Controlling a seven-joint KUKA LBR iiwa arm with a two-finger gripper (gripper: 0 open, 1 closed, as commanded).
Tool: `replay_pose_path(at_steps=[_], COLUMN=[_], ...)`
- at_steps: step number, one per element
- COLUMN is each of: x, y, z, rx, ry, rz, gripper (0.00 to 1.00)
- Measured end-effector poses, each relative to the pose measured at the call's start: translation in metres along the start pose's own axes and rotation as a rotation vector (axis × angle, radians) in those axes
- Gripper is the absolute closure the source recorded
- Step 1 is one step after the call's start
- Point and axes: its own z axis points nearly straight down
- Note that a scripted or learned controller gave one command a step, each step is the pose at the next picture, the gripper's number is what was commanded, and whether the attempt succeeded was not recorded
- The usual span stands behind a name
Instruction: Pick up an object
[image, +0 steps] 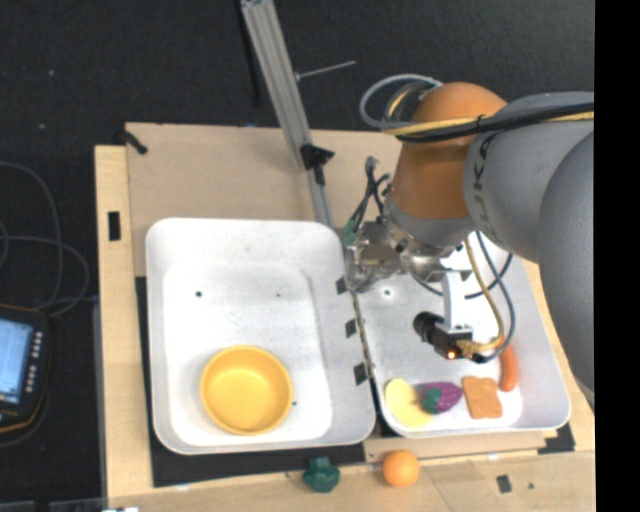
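- Over the right bin (548, 400), near its upper left corner by the divide between the two bins, the gripper (375, 262) sits below the orange-banded arm (500, 170); nothing shows between its fingers, and whether they are spread or closed cannot be told.
- Candidate objects lie clustered along that bin's near edge: a pale yellow piece (402, 400), a purple and green toy (438, 397), an orange block (483, 397) and a carrot-like stick (509, 367).
- A yellow bowl (246, 388) rests in the left bin (180, 250), well apart from the gripper.
- By judgement, the step in hand is the approach: no grasp is made yet.
- Next, the gripper would need to travel toward the near edge and descend over one item.
- The carrot-like stick's long axis runs roughly up-down in the view, slightly tilted; a grasp across its narrow width seems most sensible.
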Motion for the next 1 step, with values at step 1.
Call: replay_pose_path(at_steps=[1], x=[0.046], y=[-0.0104], z=[0.0012], rx=[0.001], ry=[0.001], rz=[0.0], gripper=[1.0])
